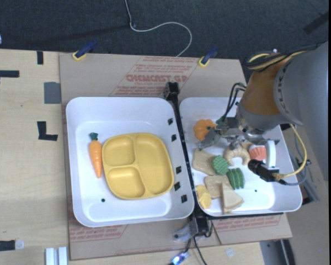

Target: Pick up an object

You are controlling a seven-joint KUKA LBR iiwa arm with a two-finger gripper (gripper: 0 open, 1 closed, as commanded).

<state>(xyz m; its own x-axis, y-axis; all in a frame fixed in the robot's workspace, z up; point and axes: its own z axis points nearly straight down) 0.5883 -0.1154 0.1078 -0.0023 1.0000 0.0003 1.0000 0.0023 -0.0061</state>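
While my gripper (pixel 227 136) hangs over a small orange fruit (pixel 203 129), I can't tell its grip; white bins (pixel 77 115) sit on cardboard (pixel 149 76).

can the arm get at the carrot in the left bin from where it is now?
Probably yes. The carrot lies alone beside the yellow tray, nothing on top; the gripper is over the right bin and must cross the divider.

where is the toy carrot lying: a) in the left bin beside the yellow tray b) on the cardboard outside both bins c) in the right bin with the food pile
a: the carrot lies on the left bin floor, just left of the yellow tray.
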